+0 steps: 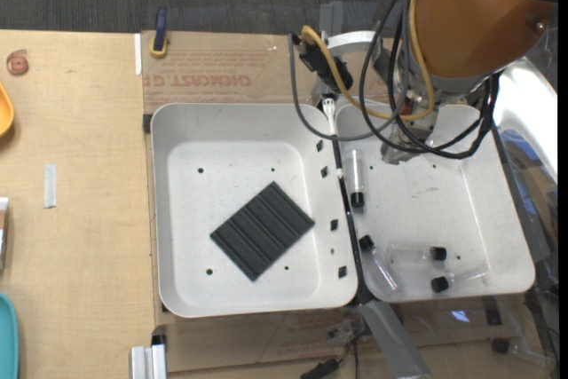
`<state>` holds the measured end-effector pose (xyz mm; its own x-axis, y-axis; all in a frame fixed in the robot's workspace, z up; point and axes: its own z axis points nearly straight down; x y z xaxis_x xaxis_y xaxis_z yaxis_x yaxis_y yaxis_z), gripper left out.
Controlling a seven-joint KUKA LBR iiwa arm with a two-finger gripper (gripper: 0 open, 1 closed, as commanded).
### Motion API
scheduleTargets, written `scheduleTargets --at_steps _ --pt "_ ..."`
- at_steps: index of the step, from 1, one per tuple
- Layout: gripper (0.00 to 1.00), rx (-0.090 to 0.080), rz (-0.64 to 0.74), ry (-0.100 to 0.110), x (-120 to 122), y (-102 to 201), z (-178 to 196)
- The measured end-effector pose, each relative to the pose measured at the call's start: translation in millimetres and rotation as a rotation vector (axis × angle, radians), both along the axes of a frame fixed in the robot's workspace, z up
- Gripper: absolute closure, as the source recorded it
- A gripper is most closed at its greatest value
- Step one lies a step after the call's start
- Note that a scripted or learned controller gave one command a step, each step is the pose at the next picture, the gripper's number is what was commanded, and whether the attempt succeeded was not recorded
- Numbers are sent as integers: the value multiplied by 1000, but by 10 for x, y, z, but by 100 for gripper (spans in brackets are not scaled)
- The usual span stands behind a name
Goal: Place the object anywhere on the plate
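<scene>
Plate (pixel 263 230), dark and ribbed, lies in left bin (pixel 177 146). Clear tubes (pixel 355 178) in right bin (pixel 479 217). Hand (pixel 410 138) at 12 o'clock there; grip state unclear.

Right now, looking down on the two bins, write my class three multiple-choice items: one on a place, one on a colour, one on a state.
1. The dark ribbed plate lies in: A) the left bin B) the right bin C) the wooden bench.
2. The caps on the clear vials are: A) red B) black C) white.
3. The plate is: A) propped upright B) folded C) flat, skewed to the bin walls.

Key: 1A, it rests on that bin's floor; 2B, each vial ends in black; 3C, its whole ribbed face shows, corners toward the walls.
</scene>
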<state>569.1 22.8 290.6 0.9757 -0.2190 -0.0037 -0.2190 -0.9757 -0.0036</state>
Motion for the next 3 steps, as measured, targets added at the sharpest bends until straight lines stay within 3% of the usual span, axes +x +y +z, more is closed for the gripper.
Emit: scheduleTargets --at_steps 1,2,3 --pt "100 0 20 0 -542 -383 203" --pt "100 1 -26 -1 -161 -945 -55" --pt "100 0 -70 -3 -38 -1366 -62"
